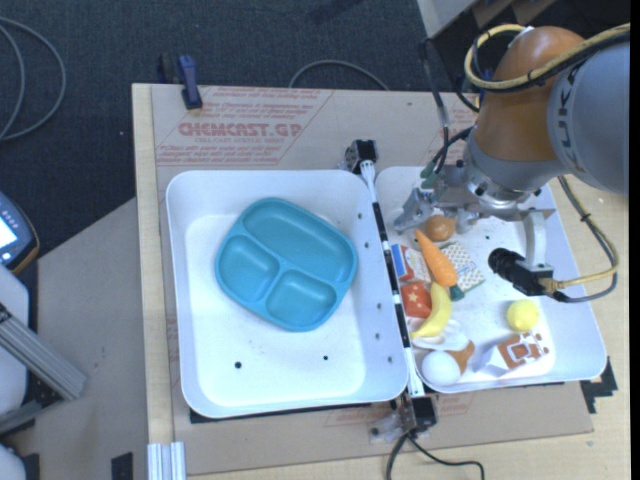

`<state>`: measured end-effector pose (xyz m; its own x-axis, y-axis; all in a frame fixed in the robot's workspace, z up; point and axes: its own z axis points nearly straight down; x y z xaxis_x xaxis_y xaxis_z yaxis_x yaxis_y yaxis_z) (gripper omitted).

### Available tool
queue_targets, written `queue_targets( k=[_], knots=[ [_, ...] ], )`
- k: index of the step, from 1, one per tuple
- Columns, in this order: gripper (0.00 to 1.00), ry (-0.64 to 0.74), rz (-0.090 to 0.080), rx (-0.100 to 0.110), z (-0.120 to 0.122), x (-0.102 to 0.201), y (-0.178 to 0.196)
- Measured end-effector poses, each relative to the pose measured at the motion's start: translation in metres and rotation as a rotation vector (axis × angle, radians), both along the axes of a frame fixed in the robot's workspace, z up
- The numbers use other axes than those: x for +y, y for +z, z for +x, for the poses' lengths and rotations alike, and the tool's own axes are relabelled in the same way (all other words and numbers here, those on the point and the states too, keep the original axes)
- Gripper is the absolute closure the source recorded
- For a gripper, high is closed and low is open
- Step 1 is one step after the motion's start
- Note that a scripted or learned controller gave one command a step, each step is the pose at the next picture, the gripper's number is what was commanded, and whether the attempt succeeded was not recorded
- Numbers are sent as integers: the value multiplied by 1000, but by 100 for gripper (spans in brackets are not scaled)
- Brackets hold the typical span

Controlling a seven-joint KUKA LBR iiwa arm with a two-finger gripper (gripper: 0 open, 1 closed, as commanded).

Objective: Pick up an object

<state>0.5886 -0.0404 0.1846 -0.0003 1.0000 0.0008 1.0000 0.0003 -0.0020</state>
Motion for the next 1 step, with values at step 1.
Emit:
queue_targets(
  k=[1],
  knots=[
    [0,-4,-2,1,-7,-36,0]
  ],
)
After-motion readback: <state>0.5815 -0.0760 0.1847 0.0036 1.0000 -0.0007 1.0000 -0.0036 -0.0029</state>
